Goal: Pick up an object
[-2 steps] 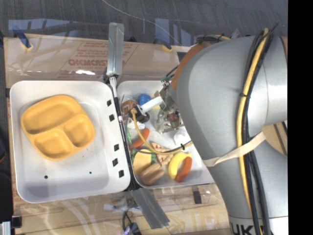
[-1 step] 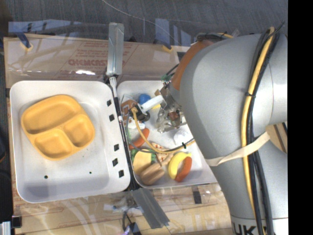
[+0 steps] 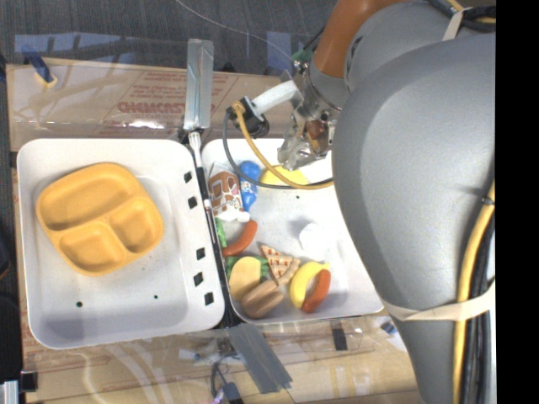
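Observation:
The right bin (image 3: 354,297) holds several toy foods. A blue piece (image 3: 249,172) and a yellow piece (image 3: 280,178) lie at its far end. A brown and white carton (image 3: 225,192) leans by the left wall. Nearer the front lie a red sausage (image 3: 240,236), a pizza slice (image 3: 278,263), a yellow round (image 3: 245,273), a tan bun (image 3: 263,299), a yellow and red piece (image 3: 310,286) and a small white item (image 3: 310,236). My gripper (image 3: 296,151) hangs over the far end of this bin, just above the yellow piece. I see nothing held in it.
The left bin (image 3: 109,310) holds a yellow divided tray (image 3: 98,217). A metal divider (image 3: 200,82) runs between the bins at the back. The big grey arm body (image 3: 421,167) covers the right bin's right side. A yellow cable (image 3: 253,154) loops near the wrist.

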`<action>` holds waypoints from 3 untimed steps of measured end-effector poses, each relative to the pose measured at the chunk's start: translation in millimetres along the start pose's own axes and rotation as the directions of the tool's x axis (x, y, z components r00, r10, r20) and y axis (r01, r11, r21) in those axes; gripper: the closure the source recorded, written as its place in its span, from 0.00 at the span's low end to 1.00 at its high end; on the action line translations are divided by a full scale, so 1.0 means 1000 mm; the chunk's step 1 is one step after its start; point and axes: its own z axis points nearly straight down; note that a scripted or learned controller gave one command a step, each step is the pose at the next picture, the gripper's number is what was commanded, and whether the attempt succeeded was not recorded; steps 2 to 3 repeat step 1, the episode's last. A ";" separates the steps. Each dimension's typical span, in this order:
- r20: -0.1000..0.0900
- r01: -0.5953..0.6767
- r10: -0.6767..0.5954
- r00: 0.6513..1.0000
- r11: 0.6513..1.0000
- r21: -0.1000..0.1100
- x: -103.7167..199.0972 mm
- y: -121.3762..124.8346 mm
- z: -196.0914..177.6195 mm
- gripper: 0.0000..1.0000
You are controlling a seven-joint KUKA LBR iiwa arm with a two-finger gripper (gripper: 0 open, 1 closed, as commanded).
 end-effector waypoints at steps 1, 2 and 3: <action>0.006 0.003 -0.004 1.000 1.000 0.002 -0.001 0.000 -0.006 1.00; 0.006 0.003 -0.004 1.000 1.000 0.002 -0.001 0.000 -0.006 1.00; 0.006 0.003 -0.004 1.000 1.000 0.002 -0.001 0.000 -0.006 1.00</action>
